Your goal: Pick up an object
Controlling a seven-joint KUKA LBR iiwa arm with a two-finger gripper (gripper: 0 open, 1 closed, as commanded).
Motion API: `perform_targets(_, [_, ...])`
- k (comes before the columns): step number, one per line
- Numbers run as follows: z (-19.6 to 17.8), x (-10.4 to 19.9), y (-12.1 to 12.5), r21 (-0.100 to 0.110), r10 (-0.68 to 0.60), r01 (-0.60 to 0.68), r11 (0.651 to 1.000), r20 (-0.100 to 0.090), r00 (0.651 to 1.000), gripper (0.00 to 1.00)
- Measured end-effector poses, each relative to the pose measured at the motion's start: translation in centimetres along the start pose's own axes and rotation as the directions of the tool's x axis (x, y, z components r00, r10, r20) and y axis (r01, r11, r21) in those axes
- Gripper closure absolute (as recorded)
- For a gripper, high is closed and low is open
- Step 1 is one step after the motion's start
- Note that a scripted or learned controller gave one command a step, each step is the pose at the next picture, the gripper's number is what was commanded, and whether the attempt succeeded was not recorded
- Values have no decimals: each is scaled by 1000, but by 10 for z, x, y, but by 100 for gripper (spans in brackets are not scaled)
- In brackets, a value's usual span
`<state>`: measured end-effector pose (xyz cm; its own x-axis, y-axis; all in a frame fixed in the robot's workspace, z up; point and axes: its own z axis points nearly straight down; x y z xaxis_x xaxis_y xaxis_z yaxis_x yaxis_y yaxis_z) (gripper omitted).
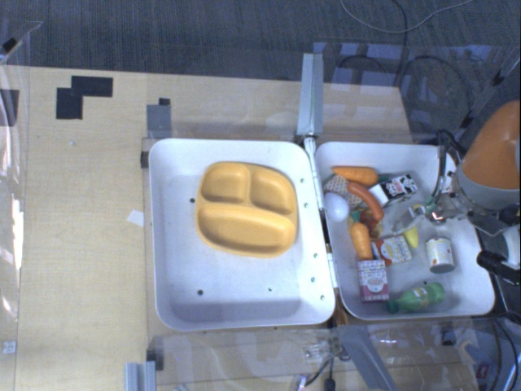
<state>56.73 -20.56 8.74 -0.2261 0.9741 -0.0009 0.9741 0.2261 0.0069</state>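
The right bin (480, 300) holds several small items. Among them are an orange carrot (355, 173), a reddish sausage (366, 197), a white egg (336, 208), a second carrot (361, 239), a red carton (372, 279), a green bottle (418, 297), a white can (440, 253) and a black-and-white carton (399, 186). My gripper (429, 212) comes in from the right, low over the middle of this bin. It sits just above the white can and beside a small yellow piece (411, 236). I see nothing held in it.
The left bin (175, 283) carries a yellow compartment plate (247, 208). A metal divider (310, 96) runs between the bins at the back. The arm's orange band (494, 155) hangs over the right bin's far right corner. Cables (391, 10) lie behind.
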Motion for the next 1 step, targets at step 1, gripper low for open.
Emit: perform_targets(1, [-10, 1, 2, -3, -1, 1, 1000, -1, 1000, 100])
